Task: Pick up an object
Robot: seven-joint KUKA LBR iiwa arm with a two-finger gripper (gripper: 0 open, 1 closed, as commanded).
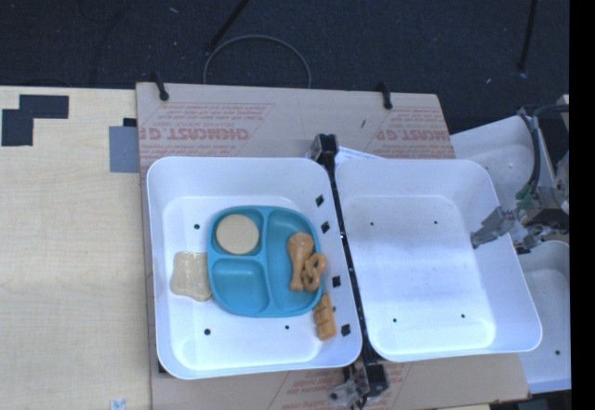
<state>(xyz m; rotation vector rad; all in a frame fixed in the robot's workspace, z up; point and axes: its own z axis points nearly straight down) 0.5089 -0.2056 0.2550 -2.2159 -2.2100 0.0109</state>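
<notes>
Tool (pixel 485 233) is seen at the right bin's (pixel 437 343) right rim; finger state cannot be told. Blue tray (pixel 249 292) is set in the left bin (pixel 186 185).

At the right edge, part of the robot is seen: a slim grey metal tool (pixel 490 230), with darker mechanical parts behind it. Thin curved cables (pixel 534 152) are seen above, against a white cover. Markings cannot be made out.
</notes>
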